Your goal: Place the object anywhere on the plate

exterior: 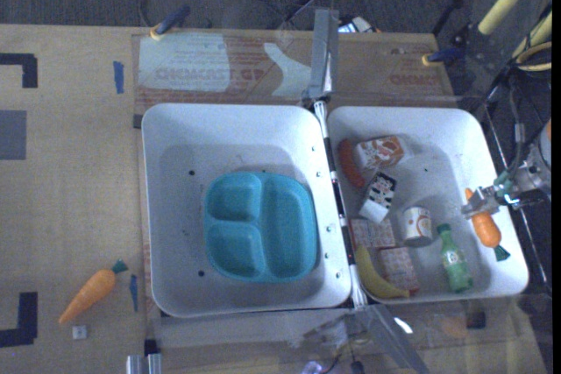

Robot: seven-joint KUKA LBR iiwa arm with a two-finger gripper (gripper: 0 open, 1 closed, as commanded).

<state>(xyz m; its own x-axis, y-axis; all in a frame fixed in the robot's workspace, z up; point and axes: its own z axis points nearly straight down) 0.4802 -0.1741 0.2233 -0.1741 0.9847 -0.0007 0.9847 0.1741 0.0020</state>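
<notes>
Jaws [491,204] sit right of the blue plate [260,225], over a toy carrot [485,229] (grip state: cannot tell).

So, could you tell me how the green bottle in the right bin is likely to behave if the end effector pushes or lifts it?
The green bottle lies on its side in the right bin, so a sideways nudge would probably roll it. It looks like a small toy, likely light and rigid. Its smooth, rounded body may slip between the fingers unless gripped across the middle.
</notes>
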